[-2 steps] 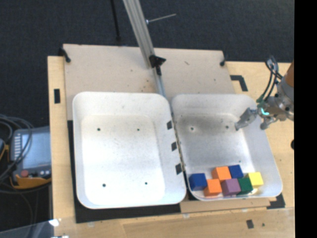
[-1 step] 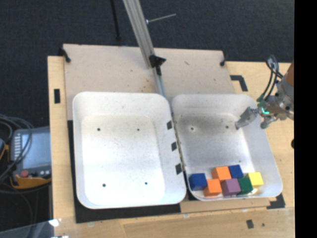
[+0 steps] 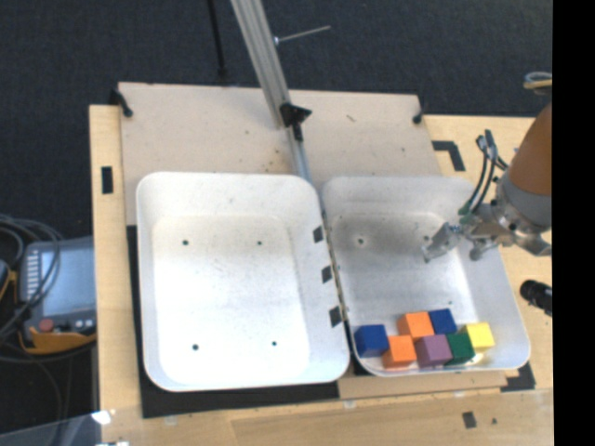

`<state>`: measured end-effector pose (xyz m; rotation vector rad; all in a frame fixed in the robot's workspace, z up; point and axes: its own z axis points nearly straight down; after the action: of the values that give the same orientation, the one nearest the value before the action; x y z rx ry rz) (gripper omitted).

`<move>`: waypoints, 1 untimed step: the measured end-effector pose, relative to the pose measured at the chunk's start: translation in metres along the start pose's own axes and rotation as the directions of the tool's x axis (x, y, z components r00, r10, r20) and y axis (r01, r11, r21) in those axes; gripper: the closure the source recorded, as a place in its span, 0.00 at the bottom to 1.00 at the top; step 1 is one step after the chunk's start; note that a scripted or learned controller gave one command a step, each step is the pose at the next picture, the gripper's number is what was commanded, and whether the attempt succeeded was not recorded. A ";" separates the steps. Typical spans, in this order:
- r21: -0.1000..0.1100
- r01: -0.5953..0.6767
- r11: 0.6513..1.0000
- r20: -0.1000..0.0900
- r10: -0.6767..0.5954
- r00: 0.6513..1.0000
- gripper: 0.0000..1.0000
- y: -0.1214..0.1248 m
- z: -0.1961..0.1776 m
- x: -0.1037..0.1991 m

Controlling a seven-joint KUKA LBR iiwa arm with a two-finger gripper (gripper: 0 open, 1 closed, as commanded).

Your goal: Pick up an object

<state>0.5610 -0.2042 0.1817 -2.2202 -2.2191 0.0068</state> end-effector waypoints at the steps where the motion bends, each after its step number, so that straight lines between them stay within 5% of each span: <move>1: -0.001 -0.003 1.000 0.001 0.003 1.000 0.00 -0.002 0.042 0.001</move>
<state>0.5586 -0.2035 0.1395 -2.2242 -2.2167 0.0063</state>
